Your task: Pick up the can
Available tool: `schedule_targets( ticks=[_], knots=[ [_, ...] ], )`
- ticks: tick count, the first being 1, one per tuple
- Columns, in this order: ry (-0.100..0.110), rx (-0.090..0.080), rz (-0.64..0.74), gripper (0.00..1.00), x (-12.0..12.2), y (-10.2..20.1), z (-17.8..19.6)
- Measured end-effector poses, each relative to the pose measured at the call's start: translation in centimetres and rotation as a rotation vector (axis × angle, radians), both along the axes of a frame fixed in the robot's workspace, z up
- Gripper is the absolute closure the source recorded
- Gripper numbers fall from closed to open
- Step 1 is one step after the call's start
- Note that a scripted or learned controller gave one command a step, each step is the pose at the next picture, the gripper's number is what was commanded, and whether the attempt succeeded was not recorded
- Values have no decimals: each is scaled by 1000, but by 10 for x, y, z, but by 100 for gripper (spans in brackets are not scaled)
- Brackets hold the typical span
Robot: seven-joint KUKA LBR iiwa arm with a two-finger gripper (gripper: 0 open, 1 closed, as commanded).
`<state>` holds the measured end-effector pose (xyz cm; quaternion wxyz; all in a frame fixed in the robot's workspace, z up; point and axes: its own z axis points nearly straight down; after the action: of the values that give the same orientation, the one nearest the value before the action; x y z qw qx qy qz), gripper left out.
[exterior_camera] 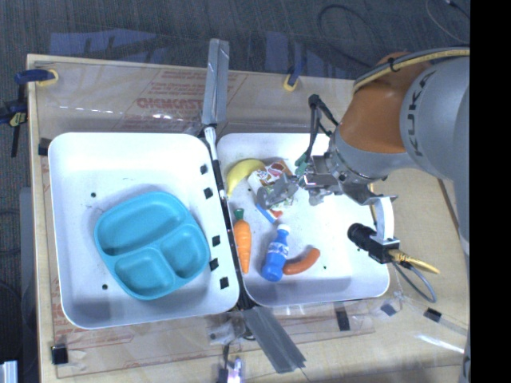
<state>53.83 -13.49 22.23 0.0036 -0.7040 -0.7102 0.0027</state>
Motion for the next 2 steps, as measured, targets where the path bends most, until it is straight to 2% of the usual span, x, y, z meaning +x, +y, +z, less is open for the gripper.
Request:
schedule_targets(
  ticks=[1, 2],
  knots=[
    [-1, 0, 59, 0, 60, 4, -52],
    [-4, -1, -39, 0, 73, -10, -105]
  ],
)
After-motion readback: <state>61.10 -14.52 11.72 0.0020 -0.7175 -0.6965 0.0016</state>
